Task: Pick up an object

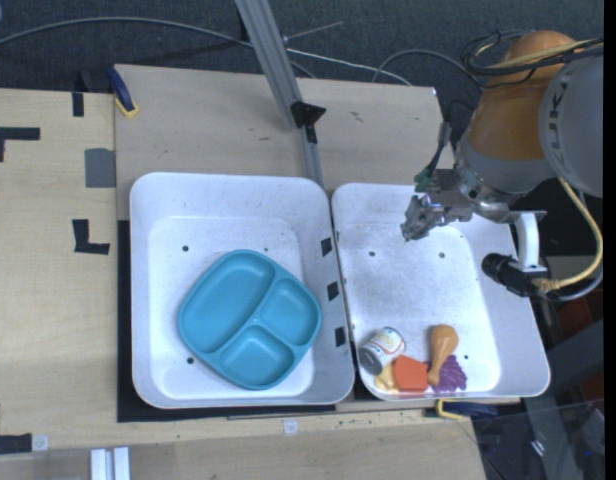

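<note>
Your claw (416, 225), its state indiscernible, hangs well apart from the toy pile (420, 360); it lies straight toward the bin's near edge.

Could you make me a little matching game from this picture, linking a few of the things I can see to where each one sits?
Things:
1. blue divided plate
2. end effector
3. small can
4. purple toy

Places:
A. near the far end of the right bin
B. near edge of the right bin, furthest right in the pile
C. left bin
D. near edge of the right bin, left end of the pile

Pairs: 1-C, 2-A, 3-D, 4-B
</note>
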Robot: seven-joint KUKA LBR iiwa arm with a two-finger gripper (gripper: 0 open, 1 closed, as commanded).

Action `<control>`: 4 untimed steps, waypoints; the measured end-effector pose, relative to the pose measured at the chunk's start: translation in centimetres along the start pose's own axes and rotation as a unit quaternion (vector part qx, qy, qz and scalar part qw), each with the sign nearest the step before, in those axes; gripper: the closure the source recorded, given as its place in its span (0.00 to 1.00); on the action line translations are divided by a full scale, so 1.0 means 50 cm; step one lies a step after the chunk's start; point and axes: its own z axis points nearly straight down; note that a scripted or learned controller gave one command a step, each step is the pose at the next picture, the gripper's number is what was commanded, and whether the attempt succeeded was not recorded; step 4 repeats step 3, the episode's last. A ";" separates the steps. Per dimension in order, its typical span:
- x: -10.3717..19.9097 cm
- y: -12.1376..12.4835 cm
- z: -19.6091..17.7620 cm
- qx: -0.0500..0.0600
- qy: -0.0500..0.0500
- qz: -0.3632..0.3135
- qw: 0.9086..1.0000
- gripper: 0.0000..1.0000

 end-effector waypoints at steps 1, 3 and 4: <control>0.127 -0.011 -0.002 0.000 0.000 0.000 1.000 1.00; 0.334 -0.015 -0.009 0.000 -0.001 0.000 1.000 1.00; 0.334 -0.015 -0.009 0.000 -0.001 0.000 1.000 1.00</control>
